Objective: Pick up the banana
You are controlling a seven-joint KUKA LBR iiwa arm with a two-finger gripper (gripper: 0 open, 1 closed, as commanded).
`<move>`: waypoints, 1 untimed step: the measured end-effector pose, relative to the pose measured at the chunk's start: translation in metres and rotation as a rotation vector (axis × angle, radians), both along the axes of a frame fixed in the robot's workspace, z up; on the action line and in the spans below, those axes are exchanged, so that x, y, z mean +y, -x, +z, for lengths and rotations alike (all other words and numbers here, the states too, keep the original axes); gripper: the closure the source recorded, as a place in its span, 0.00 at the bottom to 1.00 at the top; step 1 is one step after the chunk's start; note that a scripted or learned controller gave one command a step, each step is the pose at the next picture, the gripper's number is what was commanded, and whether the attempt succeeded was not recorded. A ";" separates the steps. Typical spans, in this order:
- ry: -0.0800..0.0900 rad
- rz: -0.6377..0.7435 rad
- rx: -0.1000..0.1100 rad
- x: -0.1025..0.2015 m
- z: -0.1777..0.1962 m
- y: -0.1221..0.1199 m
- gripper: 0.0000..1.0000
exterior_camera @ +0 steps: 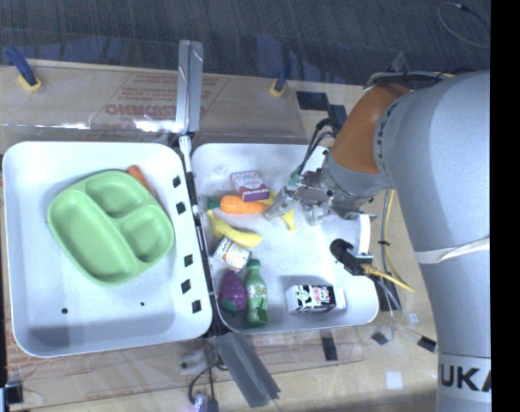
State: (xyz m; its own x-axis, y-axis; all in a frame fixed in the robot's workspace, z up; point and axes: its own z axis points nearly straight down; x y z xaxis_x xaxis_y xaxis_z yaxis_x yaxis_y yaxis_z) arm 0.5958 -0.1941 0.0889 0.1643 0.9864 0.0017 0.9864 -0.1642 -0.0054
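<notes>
A grey robot arm with an orange band reaches in from the right over the right-hand white bin (363,312) on the counter. Its pincer (296,202) hangs low in the bin; whether it is parted or closed cannot be told. A small yellow piece (287,220) sits right at the pincer. Just left lie an orange carrot (243,204) and a purple box (248,182). The banana (234,232) lies below the carrot, apart from the pincer. Farther left, the other bin (28,230) holds a green divided plate (111,225).
</notes>
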 end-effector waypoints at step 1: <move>-0.002 0.006 0.005 0.001 0.007 0.000 1.00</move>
